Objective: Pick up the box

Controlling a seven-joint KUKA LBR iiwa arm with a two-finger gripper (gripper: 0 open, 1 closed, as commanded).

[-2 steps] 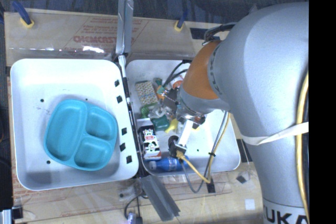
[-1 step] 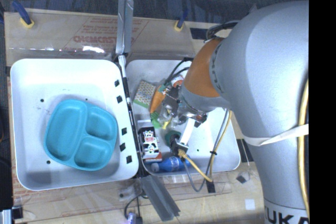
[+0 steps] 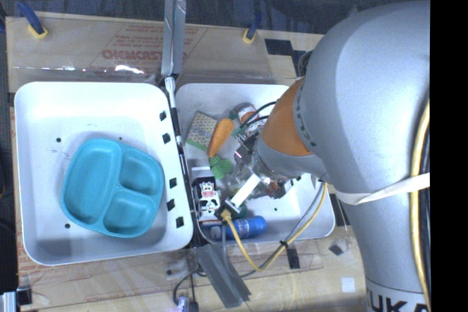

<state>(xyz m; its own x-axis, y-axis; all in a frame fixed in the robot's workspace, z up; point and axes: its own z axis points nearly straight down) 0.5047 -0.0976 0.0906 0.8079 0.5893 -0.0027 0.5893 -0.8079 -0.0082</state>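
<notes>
- Two white bins sit side by side on the bench, seen from the one camera up above.
- In the left bin (image 3: 44,120) a blue plate (image 3: 110,190) with three parts lies flat in the middle, well apart from the job.
- The right bin (image 3: 219,95) is crowded. A carrot toy (image 3: 221,135) leans on a grey-green pad (image 3: 199,129), and a green bit (image 3: 219,166) lies just below them.
- A blue bottle (image 3: 247,228) lies on its side along the near wall.
- The box (image 3: 208,195) is small, with black and white print. It is tucked against the wall next to the left bin, just above the blue bottle.
- The gripper (image 3: 247,156) hangs low over the middle of the right bin, near the box but to its right. It looks placed for a grab there.
- The big grey arm (image 3: 365,106) hides a lot, so I cannot tell if the gripper is wide or narrow. I do not see the box in it.
- I think the wall and the bottle leave little room around the box, so a grab could slip.
</notes>
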